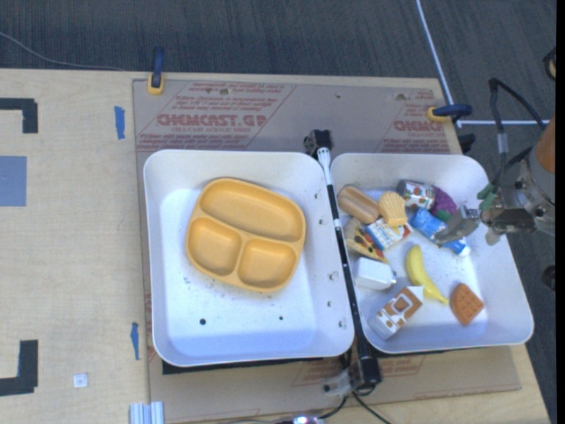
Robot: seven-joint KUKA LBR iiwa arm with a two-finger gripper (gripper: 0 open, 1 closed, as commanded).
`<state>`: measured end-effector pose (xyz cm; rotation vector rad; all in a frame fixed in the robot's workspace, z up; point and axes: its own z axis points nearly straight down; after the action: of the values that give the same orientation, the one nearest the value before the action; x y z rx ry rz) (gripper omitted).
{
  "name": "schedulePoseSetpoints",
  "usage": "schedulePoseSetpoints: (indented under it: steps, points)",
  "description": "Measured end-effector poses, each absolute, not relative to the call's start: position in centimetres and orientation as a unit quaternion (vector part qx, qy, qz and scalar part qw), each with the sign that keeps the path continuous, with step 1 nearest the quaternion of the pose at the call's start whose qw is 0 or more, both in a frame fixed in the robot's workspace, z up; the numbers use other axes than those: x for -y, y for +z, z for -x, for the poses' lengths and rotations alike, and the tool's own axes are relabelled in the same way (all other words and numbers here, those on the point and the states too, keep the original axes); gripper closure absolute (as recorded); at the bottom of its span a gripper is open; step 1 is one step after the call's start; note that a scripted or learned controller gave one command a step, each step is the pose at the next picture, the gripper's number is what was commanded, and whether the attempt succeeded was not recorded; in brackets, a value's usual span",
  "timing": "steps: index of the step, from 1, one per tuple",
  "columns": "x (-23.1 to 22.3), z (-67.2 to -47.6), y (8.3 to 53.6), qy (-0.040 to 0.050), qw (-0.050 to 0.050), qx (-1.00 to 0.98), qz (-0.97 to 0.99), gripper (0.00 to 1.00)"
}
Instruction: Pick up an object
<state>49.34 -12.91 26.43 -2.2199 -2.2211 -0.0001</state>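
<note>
Nearest the camera, along the front edge of the table (71,263), black cables (349,387) trail from the gap between the two white bins. The left bin (168,325) holds a yellow three-compartment plate (245,233), lying flat toward its back left part, with a few dark specks on the bare white floor in front of it. The right bin (512,321) carries a jumble of toy food. At its front lies a small brown-and-white carton (397,311), with a round orange cracker (466,303) to its right and apart from it. Just behind the carton are a white block (374,275) and a yellow banana (422,275), the banana lying at a slant between the carton and the cracker. Farther back sit a small red-and-white box (385,234), a yellow corn cob (393,208), a brown bread roll (358,204) near the bin's left wall, a blue packet (433,226), a purple item (445,203) and a grey tin (415,191). The hand (461,228) reaches in from the right over the far right part of this bin, its dark fingers low by the blue packet; whether they are apart or closed on anything cannot be told. Behind both bins lies a brown printed board (265,113), held by a yellow clamp (156,82) at the far left and a blue-and-yellow clamp (446,111) at the far right.
</note>
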Motion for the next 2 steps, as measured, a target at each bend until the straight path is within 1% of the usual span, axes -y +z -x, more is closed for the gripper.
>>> schedulePoseSetpoints:
  steps: [1, 2]
  points:
    - [11.6, -48.8, 12.5, 0.0002, 0.000, 0.707, 0.707, 0.00]
    - [10.5, -48.5, 10.6, -0.0017, -0.005, 0.706, 0.709, 0.00]
